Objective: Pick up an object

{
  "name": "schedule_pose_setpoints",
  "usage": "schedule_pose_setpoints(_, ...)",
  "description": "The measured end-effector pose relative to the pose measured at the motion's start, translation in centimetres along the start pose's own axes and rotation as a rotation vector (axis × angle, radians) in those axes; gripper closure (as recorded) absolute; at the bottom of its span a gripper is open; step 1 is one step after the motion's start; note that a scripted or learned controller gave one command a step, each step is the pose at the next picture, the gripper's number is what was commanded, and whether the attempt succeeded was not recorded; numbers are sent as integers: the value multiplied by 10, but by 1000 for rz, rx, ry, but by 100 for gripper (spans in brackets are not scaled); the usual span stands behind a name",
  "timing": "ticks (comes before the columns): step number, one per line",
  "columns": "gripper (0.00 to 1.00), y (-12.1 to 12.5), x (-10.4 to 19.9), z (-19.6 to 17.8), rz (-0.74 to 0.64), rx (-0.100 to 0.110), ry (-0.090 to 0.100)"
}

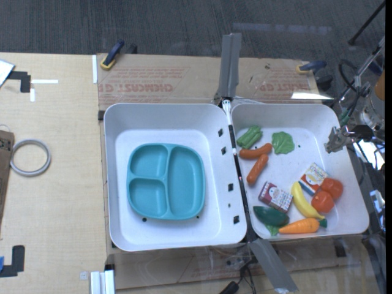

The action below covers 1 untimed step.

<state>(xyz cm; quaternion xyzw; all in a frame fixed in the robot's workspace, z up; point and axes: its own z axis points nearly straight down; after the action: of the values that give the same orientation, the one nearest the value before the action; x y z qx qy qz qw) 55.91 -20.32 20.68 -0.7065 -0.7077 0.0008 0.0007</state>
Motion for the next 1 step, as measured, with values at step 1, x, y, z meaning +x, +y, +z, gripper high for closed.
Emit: schedule_pose_setpoints(1, 0, 37, 52, 35, -301, -1, -1)
